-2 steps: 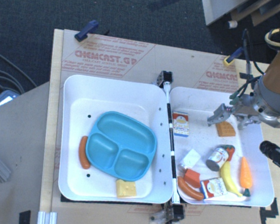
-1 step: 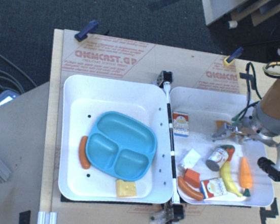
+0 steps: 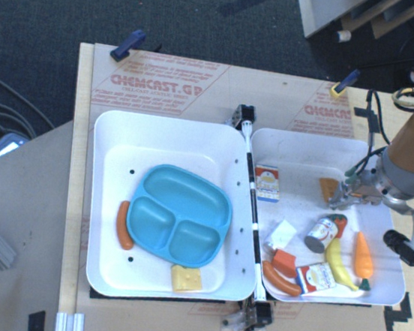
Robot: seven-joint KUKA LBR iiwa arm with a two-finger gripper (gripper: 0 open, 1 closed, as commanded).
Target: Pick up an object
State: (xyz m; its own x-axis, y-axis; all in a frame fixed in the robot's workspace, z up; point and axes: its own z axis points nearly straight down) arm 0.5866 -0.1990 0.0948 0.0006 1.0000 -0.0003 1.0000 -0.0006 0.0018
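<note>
The right bin (image 3: 311,148) holds several items: a small red and white box (image 3: 267,182), a brown piece (image 3: 329,188), a tin can (image 3: 323,233) lying on its side, a banana (image 3: 338,263), a carrot (image 3: 362,255), a white card (image 3: 283,231), a red block (image 3: 283,259), a sausage (image 3: 280,279) and a second red and white carton (image 3: 317,278). My gripper (image 3: 348,196) hangs low over the bin's right part, right beside the brown piece and just above the can. The wrist hides its tips.
The left bin (image 3: 110,156) holds a blue divided plate (image 3: 178,215), a sausage (image 3: 125,224) at the plate's left and a yellow cheese block (image 3: 187,279) at its front. A black divider bar (image 3: 249,189) runs between the bins. Blue clamps sit at the board's back edge.
</note>
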